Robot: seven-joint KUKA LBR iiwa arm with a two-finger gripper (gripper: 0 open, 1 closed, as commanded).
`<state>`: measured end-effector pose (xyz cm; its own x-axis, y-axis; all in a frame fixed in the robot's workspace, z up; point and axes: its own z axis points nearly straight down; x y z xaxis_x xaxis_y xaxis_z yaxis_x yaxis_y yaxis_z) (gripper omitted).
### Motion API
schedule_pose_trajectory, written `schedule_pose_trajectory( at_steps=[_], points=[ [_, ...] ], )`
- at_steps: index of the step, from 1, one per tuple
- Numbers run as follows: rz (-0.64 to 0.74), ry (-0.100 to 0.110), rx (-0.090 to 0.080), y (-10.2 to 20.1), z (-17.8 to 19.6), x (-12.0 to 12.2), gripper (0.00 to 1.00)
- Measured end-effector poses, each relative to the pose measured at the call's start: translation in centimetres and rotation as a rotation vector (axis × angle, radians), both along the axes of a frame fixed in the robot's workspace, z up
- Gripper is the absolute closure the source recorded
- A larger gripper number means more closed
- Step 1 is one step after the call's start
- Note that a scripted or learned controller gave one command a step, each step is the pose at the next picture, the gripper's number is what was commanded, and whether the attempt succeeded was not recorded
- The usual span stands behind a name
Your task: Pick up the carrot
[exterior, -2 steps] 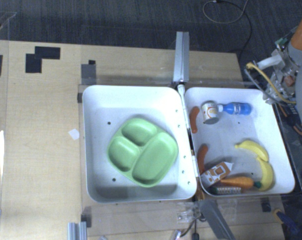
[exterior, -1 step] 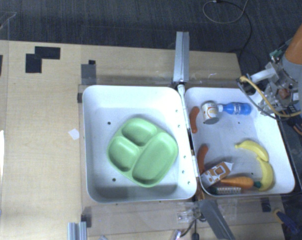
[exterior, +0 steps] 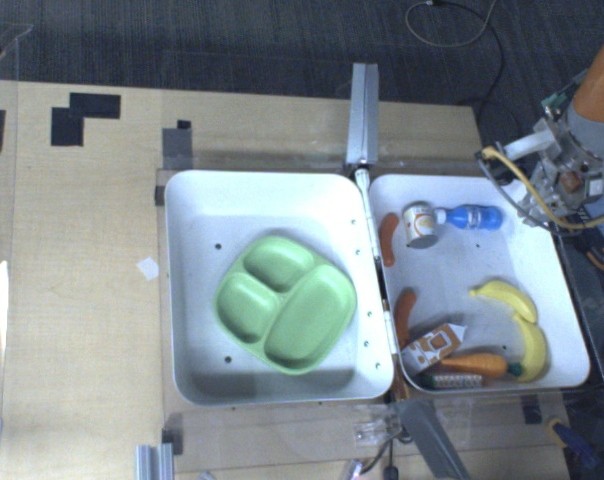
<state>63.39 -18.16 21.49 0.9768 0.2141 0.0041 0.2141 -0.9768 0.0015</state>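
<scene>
At the right bin's (exterior: 572, 313) near edge: one carrot (exterior: 474, 365), beside one small carton (exterior: 434, 344) and touching the tip of one of two bananas (exterior: 517, 320). Same bin: two sausages (exterior: 388, 239), one can (exterior: 419, 224), one blue bottle (exterior: 472, 217). Left bin (exterior: 187, 268): one green divided plate (exterior: 286, 302). End effector (exterior: 560, 183) sits over the right bin's far right corner; can't tell its opening.

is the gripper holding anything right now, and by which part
Nothing held: the gripper is at the right bin's far right edge, while the carrot lies untouched at its near end.
</scene>
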Motion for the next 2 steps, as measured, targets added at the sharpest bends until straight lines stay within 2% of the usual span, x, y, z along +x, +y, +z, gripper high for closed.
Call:
schedule_pose_trajectory(
  at_steps=[1, 2],
  points=[
    [-0.012, 0.003, 0.001, -2.4, -1.1, -7.6, 1.00],
    [-0.007, 0.002, 0.000, -2.3, -2.5, 0.8, 1.00]
  ],
)
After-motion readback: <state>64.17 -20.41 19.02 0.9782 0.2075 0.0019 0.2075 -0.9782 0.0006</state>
